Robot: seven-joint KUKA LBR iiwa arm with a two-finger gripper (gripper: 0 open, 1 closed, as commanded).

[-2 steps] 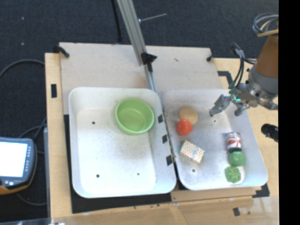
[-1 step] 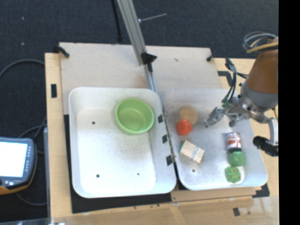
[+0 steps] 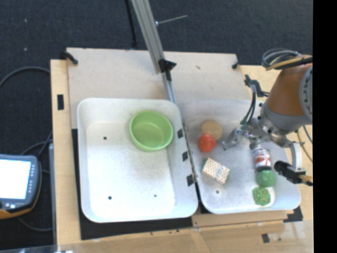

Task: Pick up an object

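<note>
Hovering low over right bin [image 3: 295, 196], claw [image 3: 231, 140] pointing left toward red ball [image 3: 207, 142]; open or shut: cannot tell, nothing visibly between fingers. Likely approach step, no grasp yet. Nearest candidates: red ball just left of claw, tan disc [image 3: 212, 128] touching or just behind ball. Next move needs a descent centred on one item, with ball liable to roll off toward disc. Patterned block [image 3: 216, 170] below, near bin's left wall. Under the wrist: can [image 3: 260, 158], green ball [image 3: 266, 178], green textured piece [image 3: 261, 195], crowded together, partly masked by arm. Left bin [image 3: 89, 194] holds green bowl [image 3: 151, 130], well apart. Tabletop [image 3: 105, 73] otherwise bare.
</note>
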